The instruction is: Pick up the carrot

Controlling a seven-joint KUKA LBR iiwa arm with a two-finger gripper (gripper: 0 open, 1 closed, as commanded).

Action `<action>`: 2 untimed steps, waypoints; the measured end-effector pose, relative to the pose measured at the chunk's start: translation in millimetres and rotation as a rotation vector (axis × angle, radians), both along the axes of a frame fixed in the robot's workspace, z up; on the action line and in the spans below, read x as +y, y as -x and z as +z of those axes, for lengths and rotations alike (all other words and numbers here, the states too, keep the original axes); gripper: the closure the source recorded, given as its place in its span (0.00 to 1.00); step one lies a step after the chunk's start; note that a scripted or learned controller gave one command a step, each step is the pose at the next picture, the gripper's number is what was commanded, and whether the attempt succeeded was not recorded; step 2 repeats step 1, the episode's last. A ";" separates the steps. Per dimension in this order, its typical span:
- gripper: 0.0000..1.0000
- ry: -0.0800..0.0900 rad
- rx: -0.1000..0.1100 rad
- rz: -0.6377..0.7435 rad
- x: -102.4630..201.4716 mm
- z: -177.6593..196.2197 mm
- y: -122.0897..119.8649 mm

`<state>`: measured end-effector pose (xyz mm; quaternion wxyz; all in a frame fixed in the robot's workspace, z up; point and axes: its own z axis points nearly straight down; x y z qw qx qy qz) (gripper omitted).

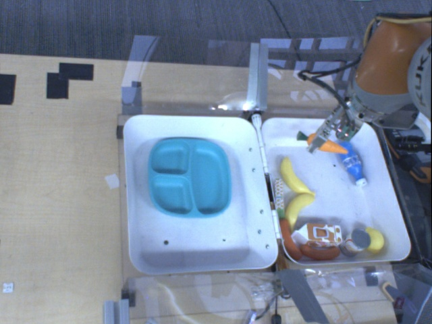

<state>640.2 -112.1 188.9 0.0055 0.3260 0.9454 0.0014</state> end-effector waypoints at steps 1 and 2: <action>1.00 0.000 0.000 0.007 -6.9 -0.1 -12.3; 1.00 0.000 0.000 0.007 -6.9 -0.1 -12.3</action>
